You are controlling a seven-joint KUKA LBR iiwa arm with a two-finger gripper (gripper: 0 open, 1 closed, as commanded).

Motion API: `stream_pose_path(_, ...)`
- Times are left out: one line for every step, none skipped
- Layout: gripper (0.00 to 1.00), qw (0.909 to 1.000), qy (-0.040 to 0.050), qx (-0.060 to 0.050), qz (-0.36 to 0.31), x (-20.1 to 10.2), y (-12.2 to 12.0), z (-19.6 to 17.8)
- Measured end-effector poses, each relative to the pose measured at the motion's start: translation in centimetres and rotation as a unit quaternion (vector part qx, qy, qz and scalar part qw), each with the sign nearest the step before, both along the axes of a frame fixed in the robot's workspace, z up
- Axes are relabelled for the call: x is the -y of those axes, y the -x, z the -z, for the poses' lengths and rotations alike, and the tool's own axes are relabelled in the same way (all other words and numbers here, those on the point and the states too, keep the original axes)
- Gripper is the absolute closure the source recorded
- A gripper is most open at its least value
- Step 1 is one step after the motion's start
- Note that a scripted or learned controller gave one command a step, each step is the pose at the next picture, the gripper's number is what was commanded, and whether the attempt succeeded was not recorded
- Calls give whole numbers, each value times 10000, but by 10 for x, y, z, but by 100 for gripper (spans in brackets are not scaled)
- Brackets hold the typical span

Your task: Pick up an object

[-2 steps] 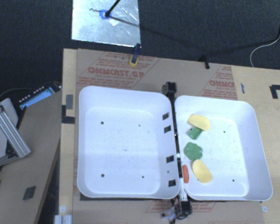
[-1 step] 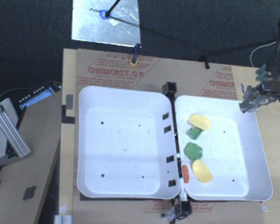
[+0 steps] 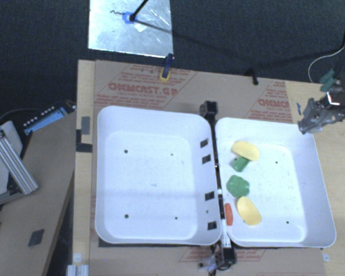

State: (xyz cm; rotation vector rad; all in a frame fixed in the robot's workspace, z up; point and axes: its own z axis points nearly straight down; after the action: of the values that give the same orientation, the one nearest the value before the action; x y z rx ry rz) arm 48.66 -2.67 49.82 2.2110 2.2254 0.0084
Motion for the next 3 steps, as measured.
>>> stream_pose_path(100,10000,3,-5,8,-6,0,-39)
stream_pose_path(100,10000,-1,-71,-34,-99,1,66)
stream_pose_path(100,10000,-3,-13,3,-117,0,34)
